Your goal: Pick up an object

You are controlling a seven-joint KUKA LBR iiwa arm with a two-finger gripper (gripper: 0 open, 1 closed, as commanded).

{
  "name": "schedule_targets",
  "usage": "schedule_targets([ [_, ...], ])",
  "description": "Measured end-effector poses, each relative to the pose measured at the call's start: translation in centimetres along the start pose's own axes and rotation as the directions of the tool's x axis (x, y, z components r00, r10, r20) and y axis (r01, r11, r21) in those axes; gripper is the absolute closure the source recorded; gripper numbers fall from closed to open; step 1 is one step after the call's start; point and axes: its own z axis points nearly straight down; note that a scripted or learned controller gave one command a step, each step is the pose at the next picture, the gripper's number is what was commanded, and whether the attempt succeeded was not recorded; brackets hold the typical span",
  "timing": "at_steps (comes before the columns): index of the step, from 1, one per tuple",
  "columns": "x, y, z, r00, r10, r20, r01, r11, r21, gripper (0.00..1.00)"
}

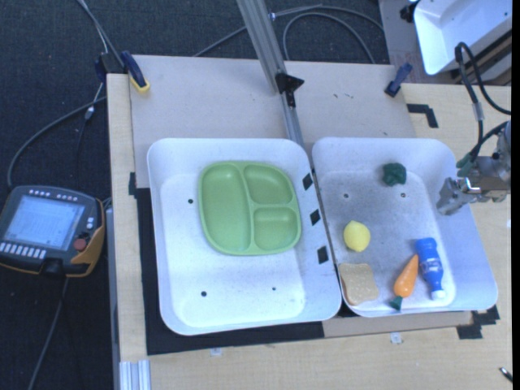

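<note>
The right bin (455, 162) holds several small objects: a dark green lump (394, 173) at the back, a yellow lemon (356, 236) in the middle, a tan sponge-like slab (358, 283) at the front, an orange carrot (405, 276) and a blue bottle with a white cap (429, 266). My gripper (452, 197) hangs over the bin's right rim, to the right of the dark green lump and above the blue bottle in the view. Nothing is seen held in it. The left bin (175, 299) carries a green divided plate (248, 208).
A slanted aluminium pole (264, 31) comes down to the gap between the bins. Blue clamps (134, 73) (398, 78) sit at the bench's back corners. A teach pendant (49, 230) lies on the floor at left, with cables around it. A white machine part (463, 15) stands at the top right.
</note>
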Motion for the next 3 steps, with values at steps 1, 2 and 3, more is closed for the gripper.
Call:
schedule_targets([
  [1,5.3,0.2,-0.1,1.0,-0.005,-0.005,0.005,1.0,0.006,1.0],
  [2,11.2,-0.4,1.1,1.0,-0.005,-0.006,0.005,1.0,0.009,1.0],
  [3,16.5,-0.9,2.8,1.0,-0.005,-0.005,0.005,1.0,0.01,1.0],
])
